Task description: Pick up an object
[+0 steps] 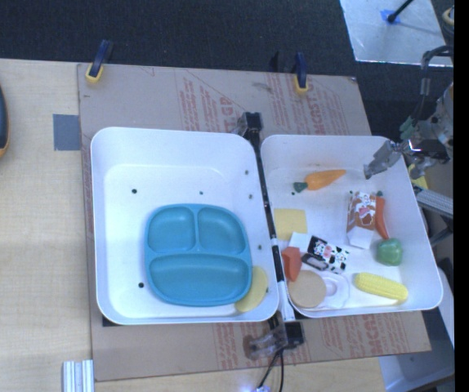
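gripper [379, 163] seen at rt bin [427, 243] top-rt rim; finger state can't be told | carrot [325, 179] lain just left; not held

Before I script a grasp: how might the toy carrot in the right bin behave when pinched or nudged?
The carrot tapers and looks rounded, so it may roll or squirt from a pinch. It looks like light plastic, probably rigid. It lies alone on the right bin floor, so a nudge would likely slide it.

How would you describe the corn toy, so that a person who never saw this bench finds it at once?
Look at the right bin of the two white ones, then at its near right corner. The corn lies there on its side, just below a green round toy. It is the one long, bumpy yellow piece; the yellow square farther left is flat.
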{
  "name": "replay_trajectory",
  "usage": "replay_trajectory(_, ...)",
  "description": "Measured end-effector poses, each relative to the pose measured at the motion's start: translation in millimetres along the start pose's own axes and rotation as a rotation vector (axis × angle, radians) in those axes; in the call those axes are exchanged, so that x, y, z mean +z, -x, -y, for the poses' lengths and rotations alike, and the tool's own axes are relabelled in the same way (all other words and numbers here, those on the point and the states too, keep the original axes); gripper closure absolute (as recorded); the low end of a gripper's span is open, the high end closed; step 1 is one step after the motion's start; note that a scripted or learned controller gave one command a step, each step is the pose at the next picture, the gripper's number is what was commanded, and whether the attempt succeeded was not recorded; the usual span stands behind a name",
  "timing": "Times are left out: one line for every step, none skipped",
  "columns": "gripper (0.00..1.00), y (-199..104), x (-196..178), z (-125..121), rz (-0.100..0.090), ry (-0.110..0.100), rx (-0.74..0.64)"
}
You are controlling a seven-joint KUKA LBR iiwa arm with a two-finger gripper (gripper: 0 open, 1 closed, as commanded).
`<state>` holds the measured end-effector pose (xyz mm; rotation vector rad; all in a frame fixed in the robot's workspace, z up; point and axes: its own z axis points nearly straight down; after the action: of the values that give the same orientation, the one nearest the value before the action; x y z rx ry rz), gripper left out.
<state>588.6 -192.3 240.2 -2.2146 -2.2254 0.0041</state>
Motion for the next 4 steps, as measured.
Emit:
replay_trajectory(0.00, -4.2, 155.5, 26.7, -0.002, -0.009, 0.000)
replay_trajectory(0.00, -53.7, 147.7, -18.3, 0.000, 0.004, -0.006)
replay_trajectory(0.00, -9.8, 149.0, 46.3, 0.001, -0.006, 0.005)
replay_trajectory(1.00, -11.0, 136.5, 42.0, 0.001, 0.002, -0.001)
